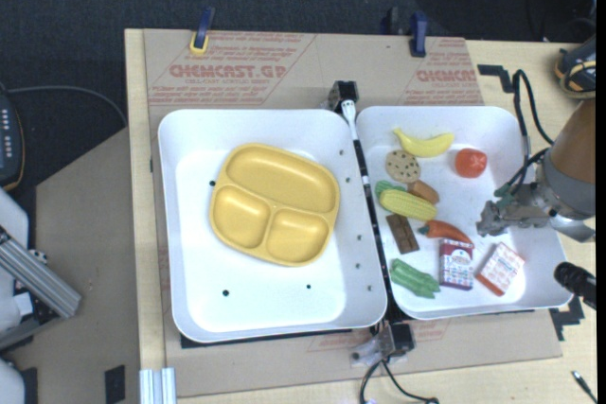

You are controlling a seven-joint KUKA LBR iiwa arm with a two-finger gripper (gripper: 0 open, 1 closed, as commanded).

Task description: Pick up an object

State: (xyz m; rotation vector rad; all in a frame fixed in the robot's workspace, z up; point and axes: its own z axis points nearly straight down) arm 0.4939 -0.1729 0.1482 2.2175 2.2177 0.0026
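desk (284, 61): brown board, red print on it, two white bins side by side, clamps at the far edge
left bin (189, 232): holds a yellow plate (275, 203), three compartments, nothing in them
right bin (530, 293): landmark for everything below; holds all the toy food
banana (423, 143): far side of right bin, near the middle of the far wall
tomato (471, 163): just right of the banana, apart from it
cookie (402, 167): just below the banana, toward the bin's left wall
corn (407, 202): left part of the bin, lying aslant; a small brown piece touches its far end
chocolate bar (401, 233): just below the corn, dark brown, tilted
carrot (449, 230): bin centre, orange-red, right of the chocolate bar
green pepper (414, 278): near-left corner of the bin
red box (456, 264): near side of the bin, right of the pepper, just below the carrot
white packet (500, 269): near-right part of the bin, beside the red box, apart from it
arm (578, 170): enters over the bin's right wall, orange band above the wrist
gripper (494, 219): low over the bin's right half, between tomato and white packet, right of the carrot; nothing visible between its fingers
gripper state: cannot tell, too small and blurred to say apart or together
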